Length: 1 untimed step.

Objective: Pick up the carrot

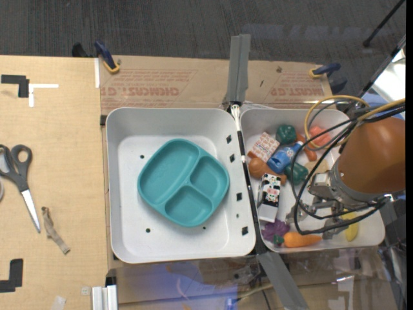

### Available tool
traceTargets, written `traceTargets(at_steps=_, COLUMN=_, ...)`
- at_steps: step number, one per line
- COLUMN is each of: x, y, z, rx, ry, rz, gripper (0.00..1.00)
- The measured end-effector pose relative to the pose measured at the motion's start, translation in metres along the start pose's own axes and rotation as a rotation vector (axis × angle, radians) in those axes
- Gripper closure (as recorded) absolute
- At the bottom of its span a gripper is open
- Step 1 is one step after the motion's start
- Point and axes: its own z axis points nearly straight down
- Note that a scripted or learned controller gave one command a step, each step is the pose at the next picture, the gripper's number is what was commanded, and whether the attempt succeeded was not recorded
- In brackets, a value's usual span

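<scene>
A pair of grey-handled scissors (pixel 19 179) lay at the far left of the table (pixel 58 141), with a small strip of debris (pixel 55 228) just to their right and nearer the camera. The left bin (pixel 116 192) held a teal divided plate (pixel 184 183), set at a slant near the bin's centre, with three compartments and nothing in them. A grey bar (pixel 239 70) stood at the far end of the seam between the two bins. The right bin (pixel 258 118) held a cluster of small items: a white patterned box (pixel 263 146), a blue bottle-like item (pixel 282 157), a dark green item (pixel 286 133), a brown rounded item (pixel 258 167), a black-and-white carton (pixel 271 190) and a purple item (pixel 277 228). The carrot (pixel 302 239) lay on its side along the near edge of the right bin, just right of the purple item, its orange body pointing left to right. The arm (pixel 374 157) reached in from the right, its orange band above the bin's right half, with cables looping around it. The end effector (pixel 321 206) hung just beyond the carrot on the far side; whether it was open or closed could not be told, and the carrot was not seen to be in its grip. A yellow item (pixel 350 231) lay to the right of the carrot.
</scene>
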Motion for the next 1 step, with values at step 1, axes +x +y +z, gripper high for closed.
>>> traceTargets(at_steps=1, x=-0.0221, y=0.0104, z=-0.0005, rx=0.0, ry=0.0, rz=-0.225, gripper=0.0)
